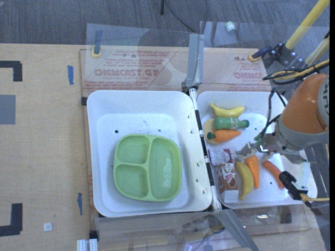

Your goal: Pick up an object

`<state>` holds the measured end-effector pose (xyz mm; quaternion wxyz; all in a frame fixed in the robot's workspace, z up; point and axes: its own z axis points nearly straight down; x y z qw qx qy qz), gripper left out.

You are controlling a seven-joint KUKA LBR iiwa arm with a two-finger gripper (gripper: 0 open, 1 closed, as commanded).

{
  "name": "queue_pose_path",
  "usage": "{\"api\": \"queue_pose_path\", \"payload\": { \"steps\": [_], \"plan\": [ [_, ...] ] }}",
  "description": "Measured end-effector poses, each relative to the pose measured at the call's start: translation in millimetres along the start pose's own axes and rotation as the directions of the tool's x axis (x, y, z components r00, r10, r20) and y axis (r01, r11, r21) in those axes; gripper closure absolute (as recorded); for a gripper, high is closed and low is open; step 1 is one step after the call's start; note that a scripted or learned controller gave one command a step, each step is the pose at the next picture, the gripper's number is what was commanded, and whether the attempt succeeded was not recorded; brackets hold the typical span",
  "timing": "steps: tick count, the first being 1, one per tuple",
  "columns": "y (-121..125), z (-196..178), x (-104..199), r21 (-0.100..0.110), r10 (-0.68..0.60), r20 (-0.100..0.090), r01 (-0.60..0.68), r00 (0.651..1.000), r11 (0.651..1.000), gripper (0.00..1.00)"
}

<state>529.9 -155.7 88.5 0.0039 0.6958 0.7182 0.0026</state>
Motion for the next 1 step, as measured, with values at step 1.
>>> {"api": "queue_pose_path", "payload": {
  "steps": [1],
  "plan": [
    [0.9,-10.9,-3.5,-0.005,0.005,0.005,-0.005,1.0,1.0,1.0]
  ]
}}
